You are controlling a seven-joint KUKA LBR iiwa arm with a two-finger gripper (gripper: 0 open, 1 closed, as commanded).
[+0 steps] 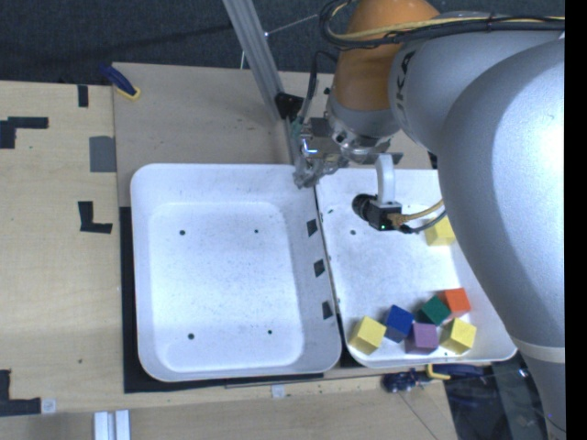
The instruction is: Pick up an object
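My gripper (309, 165) hangs over the far end of the divide between the two bins, below the orange wrist band, with no object seen in it. Several small cubes lie in the right bin (367, 264). Near its front edge cluster a yellow cube (368, 334), a blue cube (398, 322), a purple cube (424, 336), a green cube (435, 311), an orange cube (456, 300) and a second yellow cube (462, 335). Another yellow cube (440, 233) sits further back, partly hidden by the arm. All of them lie well in front of and to the right of the gripper.
The left bin (147, 191) stands beside the right one. A slanted metal pole (252, 35) rises just behind the gripper. A black fitting (374, 211) hangs from the wrist over the right bin. The arm's bulk covers the right bin's right side.
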